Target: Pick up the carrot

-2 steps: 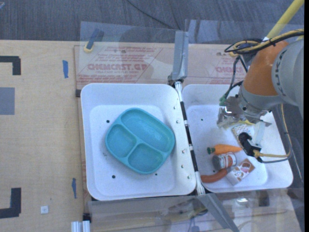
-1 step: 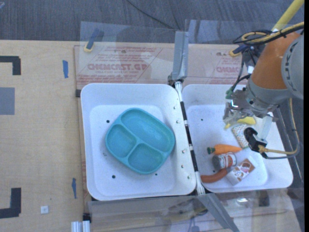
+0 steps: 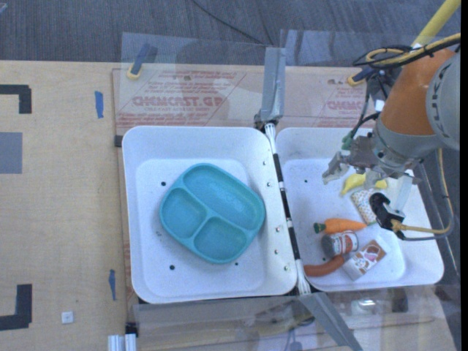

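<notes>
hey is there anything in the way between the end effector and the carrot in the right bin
Nothing visible blocks it. The end effector hangs above the right bin, over a yellow banana. The carrot lies nearer the front, its top side bare. A small can sits close against its near side, and a patterned packet lies close behind it.

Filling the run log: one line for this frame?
arm: over right bin | gripper: above carrot, not touching | carrot: lying in bin | pick: not done

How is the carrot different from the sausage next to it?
The carrot is bright orange with a green end; the sausage is reddish brown all over. The carrot lies straight; the sausage curves. The carrot sits farther up the bin than the sausage. Both lie flat in the right bin.
</notes>
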`<state>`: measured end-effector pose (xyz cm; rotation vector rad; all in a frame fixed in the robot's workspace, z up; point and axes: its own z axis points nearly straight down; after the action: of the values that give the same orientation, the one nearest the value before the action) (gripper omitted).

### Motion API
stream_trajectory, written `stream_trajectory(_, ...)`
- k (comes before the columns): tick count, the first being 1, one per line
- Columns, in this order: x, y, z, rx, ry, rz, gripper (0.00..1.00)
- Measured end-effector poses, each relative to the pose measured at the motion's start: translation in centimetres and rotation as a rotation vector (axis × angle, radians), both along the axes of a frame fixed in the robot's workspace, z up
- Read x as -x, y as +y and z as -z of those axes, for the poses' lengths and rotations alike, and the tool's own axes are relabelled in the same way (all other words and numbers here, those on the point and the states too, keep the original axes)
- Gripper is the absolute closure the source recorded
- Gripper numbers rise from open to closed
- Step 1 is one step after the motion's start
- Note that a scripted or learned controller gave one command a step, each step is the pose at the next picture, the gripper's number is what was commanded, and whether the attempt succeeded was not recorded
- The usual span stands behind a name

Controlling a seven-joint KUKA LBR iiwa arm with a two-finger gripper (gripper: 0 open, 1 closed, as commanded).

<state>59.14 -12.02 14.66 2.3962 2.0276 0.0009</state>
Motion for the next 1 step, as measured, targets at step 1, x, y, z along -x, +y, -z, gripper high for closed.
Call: stream_trajectory(1, 8.66, -0.06, 5.80, -0.002, -0.006, -0.267, 0.00)
